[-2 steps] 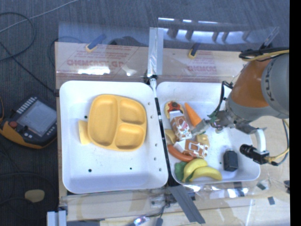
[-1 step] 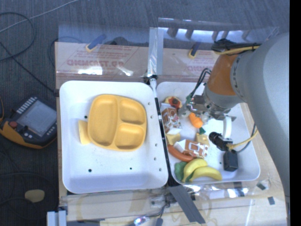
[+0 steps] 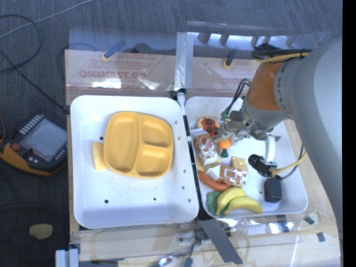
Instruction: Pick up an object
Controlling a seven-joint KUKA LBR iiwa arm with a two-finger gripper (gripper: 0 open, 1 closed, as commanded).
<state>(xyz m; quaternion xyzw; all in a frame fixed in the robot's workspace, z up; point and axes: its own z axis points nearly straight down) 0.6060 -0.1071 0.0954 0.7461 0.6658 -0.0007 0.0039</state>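
To your left, a handheld pendant (image 3: 38,143) with a dark screen and orange edge lies on the grey carpet (image 3: 33,54). A thin cable (image 3: 61,11) snakes across the floor above it, and cardboard (image 3: 119,71) lines the counter behind the bins.

- Dark grey carpet floor (image 3: 139,10) surrounds the surface.
- Thin cables (image 3: 33,26) trail across the floor at upper left.
- A handheld pendant (image 3: 36,143) with orange casing lies on the floor at left.
- Brown cardboard (image 3: 122,71) lines the surface's far edge.

Two white bins (image 3: 78,166), one yellow tray (image 3: 137,144) (three-sectioned), two bananas (image 3: 238,201).
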